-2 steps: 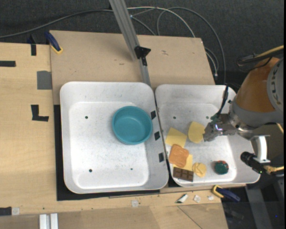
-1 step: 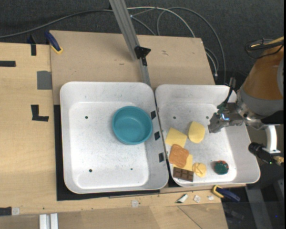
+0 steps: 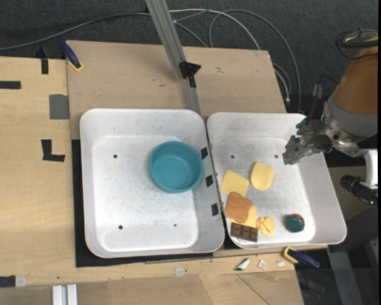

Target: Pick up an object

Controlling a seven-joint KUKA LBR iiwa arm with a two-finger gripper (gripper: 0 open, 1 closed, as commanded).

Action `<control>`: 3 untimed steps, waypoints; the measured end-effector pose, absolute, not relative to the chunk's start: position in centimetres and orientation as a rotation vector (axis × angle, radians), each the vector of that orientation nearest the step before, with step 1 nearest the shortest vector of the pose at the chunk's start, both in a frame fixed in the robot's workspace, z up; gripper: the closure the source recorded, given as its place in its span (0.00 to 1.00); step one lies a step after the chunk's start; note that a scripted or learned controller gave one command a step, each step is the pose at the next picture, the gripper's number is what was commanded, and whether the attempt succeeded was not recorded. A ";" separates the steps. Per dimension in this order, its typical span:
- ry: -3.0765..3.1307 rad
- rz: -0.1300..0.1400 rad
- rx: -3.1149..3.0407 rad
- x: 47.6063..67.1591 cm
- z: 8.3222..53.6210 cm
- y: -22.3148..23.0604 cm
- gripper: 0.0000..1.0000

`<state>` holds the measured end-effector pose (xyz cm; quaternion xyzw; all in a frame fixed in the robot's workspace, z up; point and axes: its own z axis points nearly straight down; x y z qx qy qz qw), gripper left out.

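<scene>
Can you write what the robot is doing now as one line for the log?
task: pick up an object | tool: over right bin, upper edge, holding nothing seen | left bin: blue bowl | nearest item: yellow piece

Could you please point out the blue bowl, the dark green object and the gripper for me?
blue bowl (image 3: 175, 166): camera view, its inner floor.
dark green object (image 3: 294, 222): camera view, its top.
gripper (image 3: 291, 156): camera view, at its fingertips.

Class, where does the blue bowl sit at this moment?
The blue bowl sits in the left bin, toward its right side, apart from the food pieces in the right bin.
</scene>
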<state>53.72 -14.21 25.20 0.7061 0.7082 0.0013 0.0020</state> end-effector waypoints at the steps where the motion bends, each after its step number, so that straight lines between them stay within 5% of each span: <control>1: 2.231 0.000 2.215 56.3 24.3 -8.8 1.00; 3: 2.230 0.000 2.216 58.5 24.8 1.3 1.00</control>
